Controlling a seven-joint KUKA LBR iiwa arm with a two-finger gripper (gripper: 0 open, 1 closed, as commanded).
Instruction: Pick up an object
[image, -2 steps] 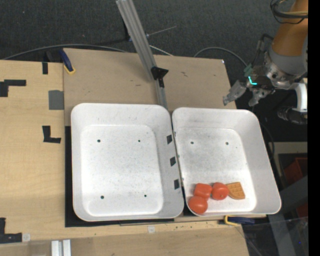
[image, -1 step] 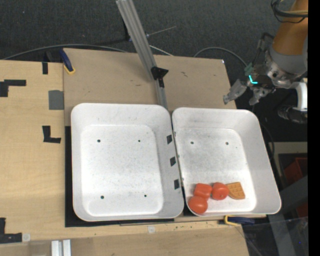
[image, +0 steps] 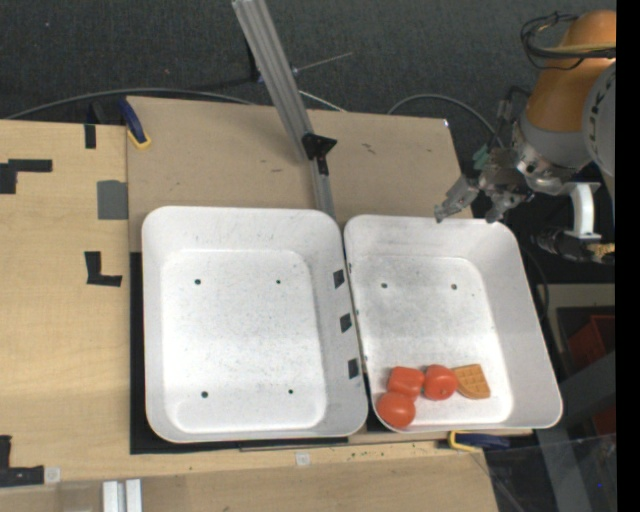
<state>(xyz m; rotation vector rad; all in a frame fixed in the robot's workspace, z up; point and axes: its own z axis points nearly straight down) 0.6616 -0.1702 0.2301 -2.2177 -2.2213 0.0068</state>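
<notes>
Fingers (image: 452, 201) first: two dark prongs splayed apart, one reaching down-left toward the bin rim, the other on the right by the corner, and nothing sits between them. The gripper (image: 470, 207) hangs at the far edge of the right bin (image: 440, 240), just over its back rim, jaws spread and bare. Above it the grey wrist climbs to the orange band (image: 558, 100) at the top right, with cables looping around the joint.

Now down into that right bin. Its floor is speckled white, and the goods are all bunched in the near corner, well apart from the gripper. Three red tomato-like pieces cluster there: one (image: 405, 380) on the upper left, one (image: 439, 383) right beside it, and a third (image: 396, 409) tucked below, nearest the front rim. They touch or nearly touch one another. Just to their right lies an orange waffle-textured piece (image: 472, 381), flat on the floor, touching the middle red one.

Across the divide, the left bin (image: 160, 300) sits side by side with the right, rims meeting along the centre where small dark clips (image: 345, 322) show. Both bins rest on a brown bench (image: 220, 140), with a slanted metal pole (image: 285, 90) rising from behind the seam and black tape marks (image: 97, 268) on the left board.
</notes>
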